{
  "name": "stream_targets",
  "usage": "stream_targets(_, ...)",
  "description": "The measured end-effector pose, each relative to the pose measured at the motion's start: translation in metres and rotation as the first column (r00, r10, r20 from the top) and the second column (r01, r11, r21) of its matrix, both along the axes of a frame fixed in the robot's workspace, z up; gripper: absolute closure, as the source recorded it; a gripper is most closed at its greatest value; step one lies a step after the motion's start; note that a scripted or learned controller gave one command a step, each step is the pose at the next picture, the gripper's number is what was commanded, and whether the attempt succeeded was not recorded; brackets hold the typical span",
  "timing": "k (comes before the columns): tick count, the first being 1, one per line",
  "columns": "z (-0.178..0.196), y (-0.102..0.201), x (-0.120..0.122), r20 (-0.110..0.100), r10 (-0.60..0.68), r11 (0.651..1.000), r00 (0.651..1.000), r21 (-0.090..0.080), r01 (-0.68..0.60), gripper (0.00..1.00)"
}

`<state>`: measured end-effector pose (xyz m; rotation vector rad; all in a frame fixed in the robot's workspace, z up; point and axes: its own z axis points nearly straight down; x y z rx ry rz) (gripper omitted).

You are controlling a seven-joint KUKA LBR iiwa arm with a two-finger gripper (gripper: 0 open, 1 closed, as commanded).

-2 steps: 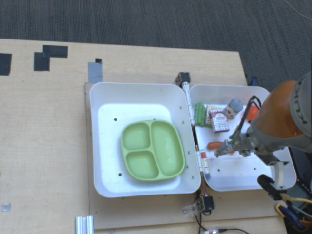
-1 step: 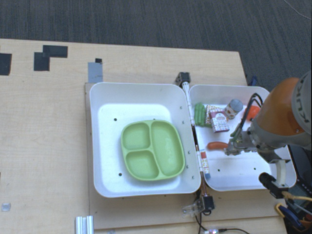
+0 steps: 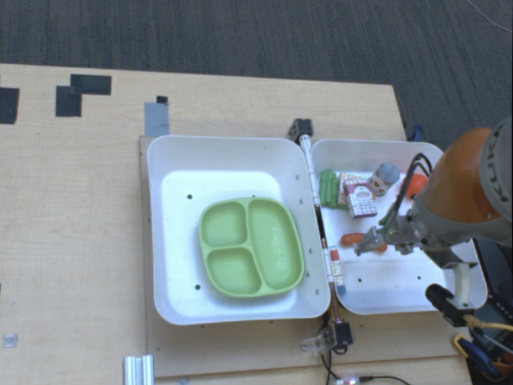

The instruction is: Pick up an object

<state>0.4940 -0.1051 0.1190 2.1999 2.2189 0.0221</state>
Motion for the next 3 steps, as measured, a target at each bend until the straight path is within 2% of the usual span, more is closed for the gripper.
stream_targets(1, -0.032, 0.018, -0.006, -0.014, -0.007, 1.000, 1.000, -0.001, 0.007, 0.00)
stream_targets(2, -0.021, 0.018, -0.003, -0.008, -0.004, 1.000, 1.000, -0.001, 0.004, 1.00)
stream_targets(3, -0.021, 0.018, -0.003, -0.008, -0.005, 1.000, 1.000, -0.001, 0.005, 0.00)
